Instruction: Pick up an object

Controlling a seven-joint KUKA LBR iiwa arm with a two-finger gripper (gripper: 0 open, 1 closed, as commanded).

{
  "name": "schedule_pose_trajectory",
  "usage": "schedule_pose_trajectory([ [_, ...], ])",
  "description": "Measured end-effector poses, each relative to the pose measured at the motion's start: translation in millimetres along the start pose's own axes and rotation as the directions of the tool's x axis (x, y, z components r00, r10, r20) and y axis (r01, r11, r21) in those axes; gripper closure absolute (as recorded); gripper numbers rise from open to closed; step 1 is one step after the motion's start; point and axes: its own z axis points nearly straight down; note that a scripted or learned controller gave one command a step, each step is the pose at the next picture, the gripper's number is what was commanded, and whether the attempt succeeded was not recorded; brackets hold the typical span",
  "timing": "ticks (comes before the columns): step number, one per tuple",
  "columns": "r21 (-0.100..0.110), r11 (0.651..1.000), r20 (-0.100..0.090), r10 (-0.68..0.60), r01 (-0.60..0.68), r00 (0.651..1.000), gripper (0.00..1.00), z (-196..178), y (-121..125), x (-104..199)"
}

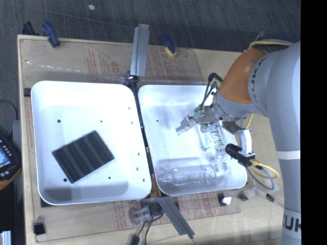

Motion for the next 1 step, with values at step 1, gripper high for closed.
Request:
schedule_pose_trajectory([
  [1,-0.003,0.996,0.002,-0.089,0.089,0.996,0.0,-50.2,-17.3,0.0],
])
